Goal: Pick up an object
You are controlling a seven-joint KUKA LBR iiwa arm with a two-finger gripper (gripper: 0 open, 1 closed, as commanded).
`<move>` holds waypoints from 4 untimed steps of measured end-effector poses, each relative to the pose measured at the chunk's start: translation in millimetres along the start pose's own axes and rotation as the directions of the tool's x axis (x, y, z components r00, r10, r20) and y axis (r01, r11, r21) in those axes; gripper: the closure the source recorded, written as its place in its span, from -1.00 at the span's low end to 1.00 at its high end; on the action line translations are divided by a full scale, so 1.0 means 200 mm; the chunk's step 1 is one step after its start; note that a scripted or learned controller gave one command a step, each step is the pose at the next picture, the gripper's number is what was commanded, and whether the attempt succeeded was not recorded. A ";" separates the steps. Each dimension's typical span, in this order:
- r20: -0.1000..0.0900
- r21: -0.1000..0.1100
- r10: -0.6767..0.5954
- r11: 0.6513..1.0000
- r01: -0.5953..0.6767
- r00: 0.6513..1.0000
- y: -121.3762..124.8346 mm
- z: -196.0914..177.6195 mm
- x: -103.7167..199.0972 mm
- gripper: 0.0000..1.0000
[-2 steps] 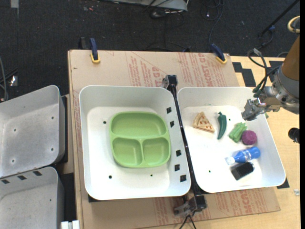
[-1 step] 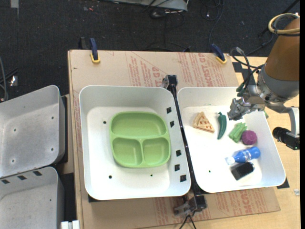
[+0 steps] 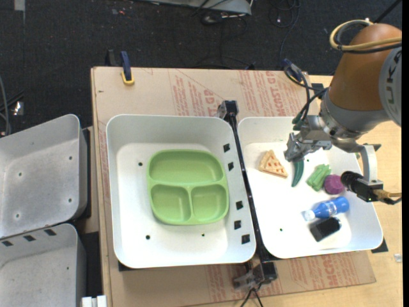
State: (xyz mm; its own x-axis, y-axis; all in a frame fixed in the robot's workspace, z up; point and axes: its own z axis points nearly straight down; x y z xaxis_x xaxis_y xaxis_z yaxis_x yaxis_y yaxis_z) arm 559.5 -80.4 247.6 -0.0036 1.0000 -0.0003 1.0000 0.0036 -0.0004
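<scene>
Green and slender, a chili pepper (image 3: 298, 171) hangs from the tool (image 3: 298, 151), pinched between its fingers just above the right bin (image 3: 364, 238). By my judgement the pick is nearly done; only lifting clear of the pizza slice (image 3: 273, 164) remains.

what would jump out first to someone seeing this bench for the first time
The bright green divided plate lying alone in the left bin catches the eye first. Next is the arm's big orange band at the upper right, with the tool down over the right bin. There a pizza slice toy, dark green pepper, purple ball and blue bottle lie clustered.
</scene>
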 end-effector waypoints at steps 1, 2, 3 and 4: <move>0.000 -0.001 -0.001 1.000 0.001 1.000 0.08 0.05 0.22 1.00; 0.000 0.000 0.000 1.000 0.000 1.000 0.10 0.08 0.43 1.00; -0.001 -0.002 -0.001 1.000 0.001 1.000 0.14 0.05 0.65 1.00; -0.001 -0.003 -0.003 1.000 0.003 1.000 0.24 0.06 0.88 1.00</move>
State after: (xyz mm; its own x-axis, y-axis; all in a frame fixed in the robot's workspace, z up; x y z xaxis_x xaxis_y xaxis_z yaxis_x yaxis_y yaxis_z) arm 606.3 94.8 235.8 -0.0063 1.0000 0.0010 1.0000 0.0063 0.0023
